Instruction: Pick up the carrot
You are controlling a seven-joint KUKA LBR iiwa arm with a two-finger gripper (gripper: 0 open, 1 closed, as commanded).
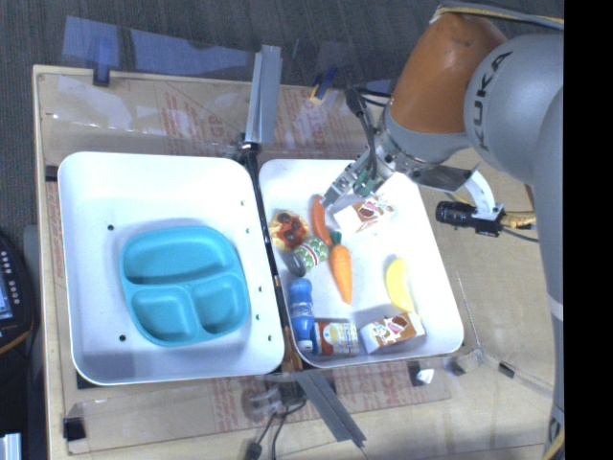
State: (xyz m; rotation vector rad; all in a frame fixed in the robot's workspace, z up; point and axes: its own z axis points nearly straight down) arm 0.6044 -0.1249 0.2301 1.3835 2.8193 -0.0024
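Note:
The carrot (342,272) is orange with a green top and lies in the middle of the right bin (442,295), its tip pointing toward the front. A second, reddish-orange long item (318,218) lies just behind it, and I cannot tell what it is. My gripper (351,188) hangs over the back of the right bin, above a white carton (365,215). It is behind and slightly right of the carrot, apart from it. Nothing is visibly held in it.
Around the carrot lie a green can (311,254), a round red-yellow item (287,228), a blue bottle (302,310), a yellow piece (399,284) and two cartons (393,331) at the front. The left bin (86,190) holds a blue divided tray (182,284).

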